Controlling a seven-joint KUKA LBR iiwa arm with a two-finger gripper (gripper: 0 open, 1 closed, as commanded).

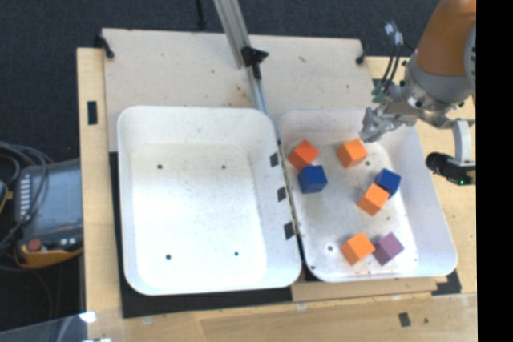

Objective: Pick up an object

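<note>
At the left of the frame we saw the left white bin (pixel 200 200), its floor bare apart from a few dark specks, and we judged it to be the receiving side, kept free for whatever the arm might carry across. Just right of centre, an aluminium mast (pixel 227 4) slanted up toward the top of the frame from a point near the seam between the bins. The right white bin (pixel 425 180) held all the candidate objects. An orange cube (pixel 303 154) and a blue cube (pixel 313 179) lay touching near its left wall. A second orange cube (pixel 351 153) sat alone toward the upper middle. Lower down, a third orange cube (pixel 372 199) touched another blue cube (pixel 388 182). A fourth orange cube (pixel 358 247) adjoined a purple cube (pixel 389 248) near the bottom edge. The gripper (pixel 373 126) hung at the upper right of this bin, just above and right of the lone orange cube. We took that block as the likeliest target, since its free sides allow a grasp without crowding. We could not tell whether the gripper was open or closed.
</note>
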